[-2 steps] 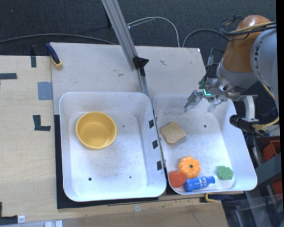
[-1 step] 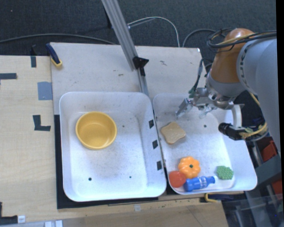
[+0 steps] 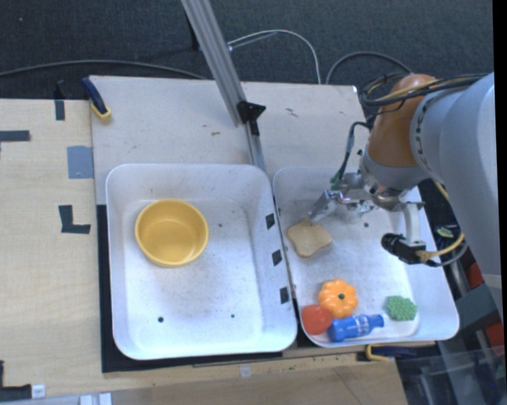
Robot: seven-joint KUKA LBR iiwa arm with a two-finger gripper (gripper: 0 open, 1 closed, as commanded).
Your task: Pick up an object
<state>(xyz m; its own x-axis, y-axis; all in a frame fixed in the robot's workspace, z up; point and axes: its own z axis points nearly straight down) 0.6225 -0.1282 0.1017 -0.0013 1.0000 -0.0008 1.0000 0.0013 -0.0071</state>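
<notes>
STEP: approach – gripper (image 3: pixel 327 205) low in right bin (image 3: pixel 432 316), finger state cannot be told | TARGET: bread slice (image 3: pixel 309 238) just below it, unheld | NEXT: descend, centre over slice, close.

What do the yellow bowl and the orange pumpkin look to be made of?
Bowl: likely moulded plastic, one even yellow with a smooth, faintly glossy rim. Pumpkin: probably toy plastic or rubber, saturated orange with soft highlights on its ribs; which one is unclear.

The big round grey robot arm (image 3: pixel 462 124) has a shiny orange band (image 3: pixel 396 122) just above the small silver metal end effector (image 3: pixel 330 199). Thin black cables (image 3: pixel 417 251) loop beside it.
</notes>
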